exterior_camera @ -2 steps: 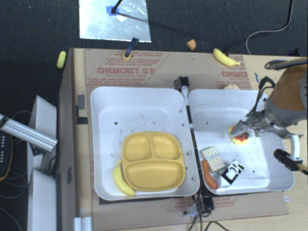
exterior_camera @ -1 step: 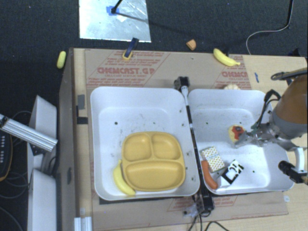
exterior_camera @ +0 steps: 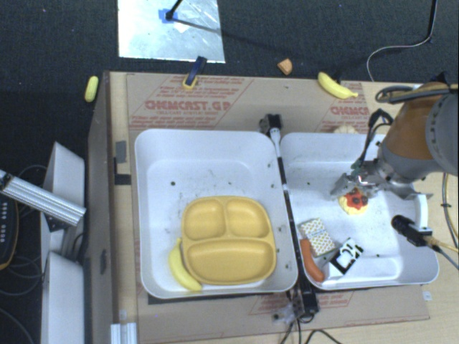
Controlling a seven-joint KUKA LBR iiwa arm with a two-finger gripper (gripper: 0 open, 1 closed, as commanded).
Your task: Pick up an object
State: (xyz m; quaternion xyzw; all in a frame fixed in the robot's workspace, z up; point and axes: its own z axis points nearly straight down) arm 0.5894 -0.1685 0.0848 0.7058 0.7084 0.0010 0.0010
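While the small red-and-yellow toy lies in the right white bin, the grey gripper is poised just above it, apparently for a grasp; how far the fingers are spread cannot be told. Nearer the toy's front-left, a checkered block and an orange sausage-shaped piece are seen.

Dark speckled carpet floor, evenly lit, bore a shiny rectangular foil sheet near the top edge. A brown cardboard bench cover with red print lay beneath. A ridged aluminium rail crossed white furniture panels at left.
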